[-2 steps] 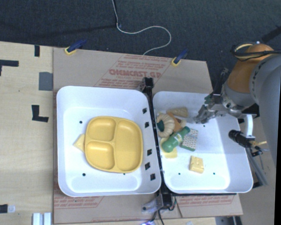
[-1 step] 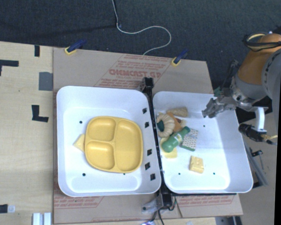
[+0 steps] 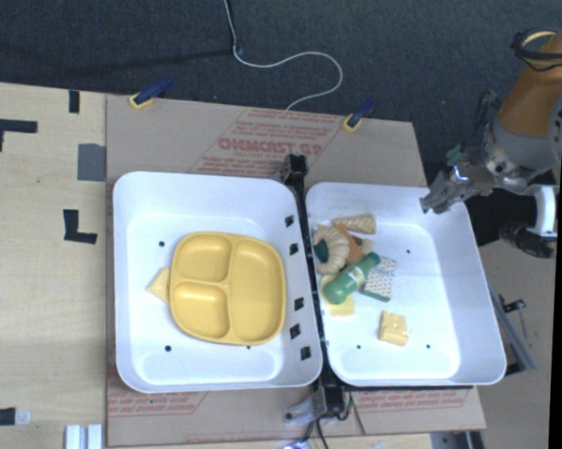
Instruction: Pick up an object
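White bin (image 3: 466,275) walls are my worry: my end effector (image 3: 439,201) hangs over the rim with nothing visibly in it, its state beyond telling, while the toys (image 3: 350,260) sit heaped below-left, where one could slip or another snag.

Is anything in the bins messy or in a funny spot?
A little. A yellow wedge pokes out from under the left edge of the yellow divided plate in the left bin. In the right bin, the toy food is heaped against the left wall, with one yellow block lying apart.
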`<state>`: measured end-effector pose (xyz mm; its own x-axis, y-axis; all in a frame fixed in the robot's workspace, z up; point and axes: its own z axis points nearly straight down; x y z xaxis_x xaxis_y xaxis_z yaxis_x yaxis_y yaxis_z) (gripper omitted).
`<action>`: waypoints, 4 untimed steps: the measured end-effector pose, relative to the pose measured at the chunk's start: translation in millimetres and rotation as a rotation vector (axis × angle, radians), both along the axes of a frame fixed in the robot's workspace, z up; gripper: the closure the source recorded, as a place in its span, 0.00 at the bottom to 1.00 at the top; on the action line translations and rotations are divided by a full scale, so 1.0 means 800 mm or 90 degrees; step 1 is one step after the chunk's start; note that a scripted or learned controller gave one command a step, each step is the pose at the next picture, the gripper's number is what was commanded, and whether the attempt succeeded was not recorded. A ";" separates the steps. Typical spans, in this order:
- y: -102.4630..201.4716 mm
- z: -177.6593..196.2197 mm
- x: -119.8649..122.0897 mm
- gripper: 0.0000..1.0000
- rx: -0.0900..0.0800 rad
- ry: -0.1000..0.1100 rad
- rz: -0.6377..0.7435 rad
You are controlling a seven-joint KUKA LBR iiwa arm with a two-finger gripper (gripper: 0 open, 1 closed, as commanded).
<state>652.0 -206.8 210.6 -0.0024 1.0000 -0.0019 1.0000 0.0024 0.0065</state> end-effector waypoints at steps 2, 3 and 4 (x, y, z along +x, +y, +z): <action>0.066 0.019 -0.042 1.00 0.002 0.005 0.001; 0.112 0.029 -0.092 1.00 0.002 0.006 0.001; 0.140 0.004 -0.118 1.00 0.001 0.007 0.000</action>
